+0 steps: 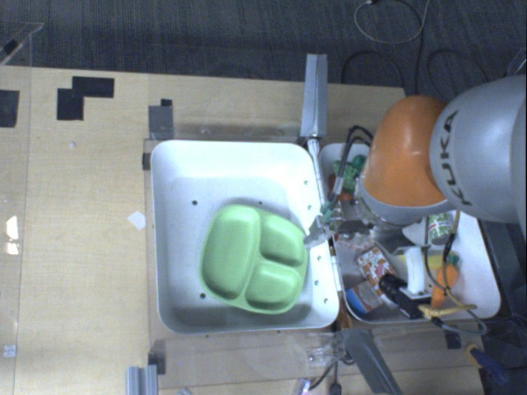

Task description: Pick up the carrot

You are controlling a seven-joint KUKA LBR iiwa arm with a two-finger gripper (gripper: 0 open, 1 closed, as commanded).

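Note:
The carrot (445,276) is a small orange piece with a green top. It lies in the right bin (487,290) near that bin's right side, partly hidden under the arm. My gripper (321,225) hangs over the wall between the two bins, at the right edge of the green divided tray (251,257). It is far to the left of the carrot, and I see nothing held in it. The grey arm with its orange band covers most of the right bin.
The green tray lies in the left bin (177,188), towards its front. In the right bin a colourful snack packet (372,263), a white object (414,271) and a blue object (356,304) crowd the front part near the carrot.

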